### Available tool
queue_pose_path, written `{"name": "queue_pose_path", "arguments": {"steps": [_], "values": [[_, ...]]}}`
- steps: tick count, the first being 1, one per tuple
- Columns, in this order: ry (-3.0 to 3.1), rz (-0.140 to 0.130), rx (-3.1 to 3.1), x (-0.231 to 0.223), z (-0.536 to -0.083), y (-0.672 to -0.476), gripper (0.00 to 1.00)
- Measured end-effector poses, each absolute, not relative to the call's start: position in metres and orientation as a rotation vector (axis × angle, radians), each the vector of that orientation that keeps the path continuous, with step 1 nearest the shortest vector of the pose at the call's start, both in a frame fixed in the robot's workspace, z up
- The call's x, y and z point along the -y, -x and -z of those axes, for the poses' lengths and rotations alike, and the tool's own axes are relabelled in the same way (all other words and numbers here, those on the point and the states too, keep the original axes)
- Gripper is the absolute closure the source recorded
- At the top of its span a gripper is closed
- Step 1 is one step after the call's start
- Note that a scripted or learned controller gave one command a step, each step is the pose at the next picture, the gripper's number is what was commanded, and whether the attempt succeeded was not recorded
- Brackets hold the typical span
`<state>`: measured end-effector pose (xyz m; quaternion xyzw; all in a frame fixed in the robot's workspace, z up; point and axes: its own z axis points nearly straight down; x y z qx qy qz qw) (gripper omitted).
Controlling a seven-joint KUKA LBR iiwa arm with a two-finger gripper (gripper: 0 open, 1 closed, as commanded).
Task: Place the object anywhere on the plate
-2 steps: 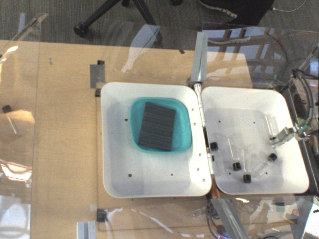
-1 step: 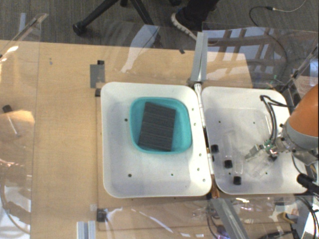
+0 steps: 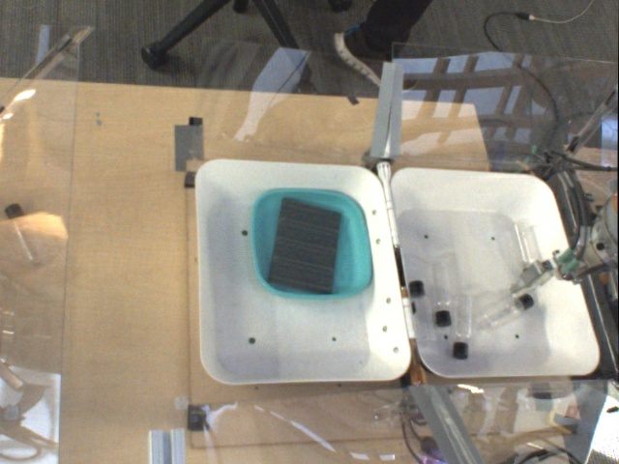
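While the dark ribbed block [image 3: 307, 246] already lies flat on the teal plate [image 3: 264, 256] in the left bin [image 3: 224, 346], the placing step looks done. The gripper [image 3: 535, 274] sits low in the right bin [image 3: 571, 346]; its state can't be told. Next move: likely just withdraw the arm.

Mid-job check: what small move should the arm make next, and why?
Probably none toward the plate. The dark ribbed block already lies flat inside the teal plate in the left bin, and the gripper is over the right bin, well apart from it. I'd hold there and call the placement done.
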<state>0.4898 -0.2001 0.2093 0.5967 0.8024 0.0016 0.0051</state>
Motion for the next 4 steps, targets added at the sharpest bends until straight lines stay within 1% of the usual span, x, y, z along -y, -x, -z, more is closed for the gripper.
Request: {"name": "queue_pose_path", "arguments": {"steps": [1, 2, 3, 4], "values": [[-1.914, -0.005, -2.478, 0.206, -0.243, -0.490, 0.00], [-1.915, -0.003, -2.483, 0.202, -0.165, -0.489, 0.00], [-1.959, -0.005, -2.445, 0.206, -0.205, -0.490, 0.00], [-2.044, -0.006, -2.372, 0.206, -0.265, -0.490, 0.00]]}}
